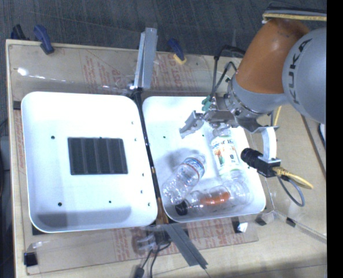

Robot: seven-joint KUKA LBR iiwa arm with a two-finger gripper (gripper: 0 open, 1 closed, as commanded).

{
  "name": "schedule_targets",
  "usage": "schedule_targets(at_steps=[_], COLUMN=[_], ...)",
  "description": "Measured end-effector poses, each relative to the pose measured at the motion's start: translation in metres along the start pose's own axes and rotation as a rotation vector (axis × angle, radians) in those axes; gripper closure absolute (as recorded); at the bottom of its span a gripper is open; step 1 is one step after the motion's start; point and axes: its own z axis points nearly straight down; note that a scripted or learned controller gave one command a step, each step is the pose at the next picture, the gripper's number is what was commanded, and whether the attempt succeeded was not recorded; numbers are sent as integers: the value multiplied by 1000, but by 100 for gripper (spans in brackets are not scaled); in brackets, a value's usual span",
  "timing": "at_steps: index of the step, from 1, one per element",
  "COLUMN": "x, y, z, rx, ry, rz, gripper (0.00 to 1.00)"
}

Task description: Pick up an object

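In the right bin (159, 120) lie three clear plastic bottles. One with a white, orange-printed label (225, 153) sits at the right side. A crumpled clear one (185, 175) rests in the middle. A third with a black cap and reddish contents (210, 200) lies along the front wall. My gripper (203, 127) hangs over the bin's back half, just above the top end of the labelled bottle. Its fingers are spread open, one grey fingertip (189, 124) pointing left, with nothing between them.
The left bin (38, 114) holds a dark ribbed rectangle (98, 155). A metal bar (145, 59) rises at the divide between the bins. A black fitting (258, 160) and a yellow cable (295, 179) hang by the right bin's right rim.
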Motion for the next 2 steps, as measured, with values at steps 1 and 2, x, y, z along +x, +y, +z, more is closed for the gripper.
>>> schedule_targets(at_steps=[1, 2], x=[-18, -62], y=[-6, -28], z=[83, 158], rx=[0, -50], ry=[0, -13], rz=[-96, -282], gripper=[0, 0])
